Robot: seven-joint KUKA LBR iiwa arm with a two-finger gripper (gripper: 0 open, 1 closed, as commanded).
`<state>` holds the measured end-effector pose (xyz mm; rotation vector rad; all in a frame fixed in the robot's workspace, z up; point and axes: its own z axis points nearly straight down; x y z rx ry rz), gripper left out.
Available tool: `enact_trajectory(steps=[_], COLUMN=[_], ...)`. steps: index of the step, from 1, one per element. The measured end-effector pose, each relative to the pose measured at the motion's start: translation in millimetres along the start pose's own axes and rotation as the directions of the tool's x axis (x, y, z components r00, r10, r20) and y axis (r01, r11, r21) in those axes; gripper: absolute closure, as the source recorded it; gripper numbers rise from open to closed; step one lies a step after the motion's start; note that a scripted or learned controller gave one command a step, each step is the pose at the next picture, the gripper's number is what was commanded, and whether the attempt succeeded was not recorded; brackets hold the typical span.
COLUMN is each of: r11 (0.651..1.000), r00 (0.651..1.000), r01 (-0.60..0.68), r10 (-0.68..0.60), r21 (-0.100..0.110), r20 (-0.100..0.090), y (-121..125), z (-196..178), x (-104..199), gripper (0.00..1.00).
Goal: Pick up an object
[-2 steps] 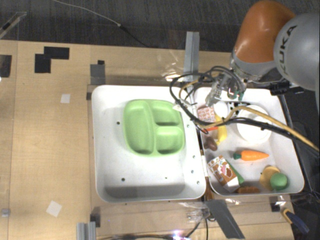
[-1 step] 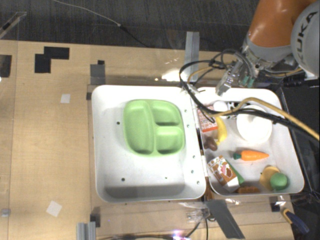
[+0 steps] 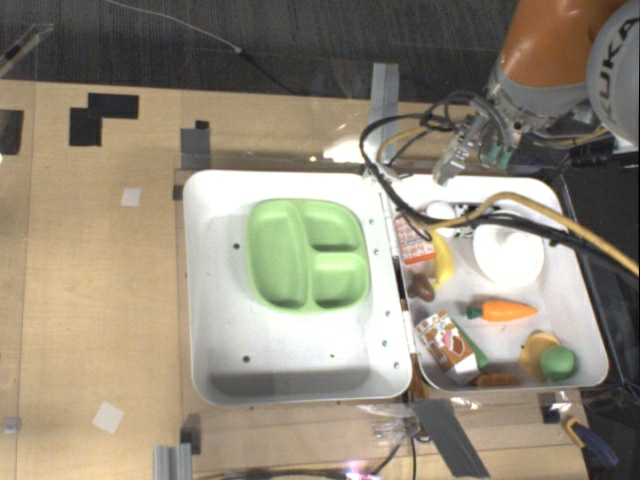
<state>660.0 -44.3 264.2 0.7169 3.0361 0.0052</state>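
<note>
The right bin (image 3: 590,313) holds several small things: a white bowl (image 3: 508,252), an orange carrot (image 3: 503,311), a yellow banana (image 3: 441,258), a red-and-white packet (image 3: 408,236), a brown printed carton (image 3: 446,344), a green ball (image 3: 558,361) against a tan piece (image 3: 538,345), and a small dark brown lump (image 3: 423,289). My gripper (image 3: 453,161) hangs above that bin's back edge, behind the bowl and banana, touching none of them. Nothing shows between its tips.
In the left bin (image 3: 215,268) lies a green divided plate (image 3: 305,253). Black and yellow cables (image 3: 520,213) loop from the wrist across the back of the right bin. Metal brackets (image 3: 385,88) stand at the bins' edges.
</note>
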Motion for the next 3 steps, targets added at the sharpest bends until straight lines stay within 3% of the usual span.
enact_trajectory(steps=[1, 2, 3], r11=[0.873, 0.789, 0.788], r00=[0.873, 0.789, 0.788], r01=[0.488, 0.614, 0.616], r10=[-0.488, -0.614, -0.616], r21=[0.002, -0.002, -0.002], r20=[-0.009, -0.013, -0.009], y=[-99.9, -141.5, -139.2], z=[1.3, 56.4, 54.0], x=[-38.4, -80.6, -81.1], gripper=[1.0, 1.0, 0.0])
